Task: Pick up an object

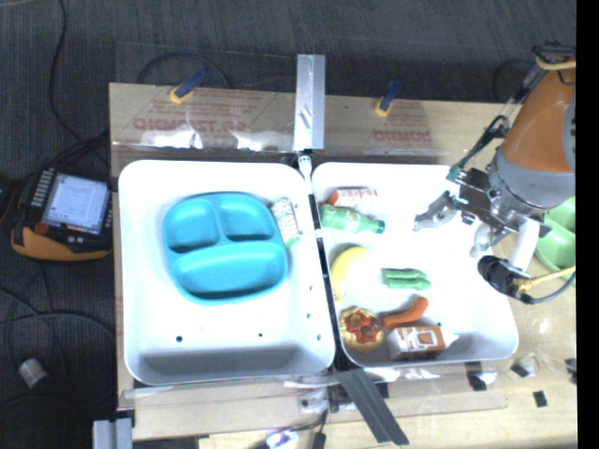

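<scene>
Nearest: milk carton (416, 341), pizza slice (359, 326), red sausage (408, 309) along right bin (468, 279) front edge. Farther: green pod (405, 277), yellow banana (345, 263), green bottle (350, 220), wrapped snack (353, 195). Blue divided plate (226, 244) in left bin (150, 288). Hand (463, 221) over right bin's right side, spread, nothing between fingers.

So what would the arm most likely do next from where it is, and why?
Probably swing left and lower over the green pea pod. The gripper hangs above bare floor of the right bin with nothing between its fingers, and the pea pod lies nearby, apart from the other toys.
</scene>
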`<action>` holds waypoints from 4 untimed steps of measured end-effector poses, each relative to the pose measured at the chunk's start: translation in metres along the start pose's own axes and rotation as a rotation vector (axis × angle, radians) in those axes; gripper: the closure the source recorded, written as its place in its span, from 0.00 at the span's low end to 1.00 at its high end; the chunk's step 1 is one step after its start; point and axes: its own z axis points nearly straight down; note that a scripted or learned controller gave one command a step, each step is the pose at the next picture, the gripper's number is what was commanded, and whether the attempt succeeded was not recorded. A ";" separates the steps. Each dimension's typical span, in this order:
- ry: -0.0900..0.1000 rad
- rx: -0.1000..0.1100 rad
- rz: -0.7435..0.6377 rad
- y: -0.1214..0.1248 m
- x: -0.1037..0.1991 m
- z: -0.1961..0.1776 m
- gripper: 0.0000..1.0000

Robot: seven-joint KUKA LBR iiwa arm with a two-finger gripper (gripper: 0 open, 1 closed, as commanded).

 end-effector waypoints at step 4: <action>0.000 -0.002 -0.220 -0.059 0.037 -0.008 1.00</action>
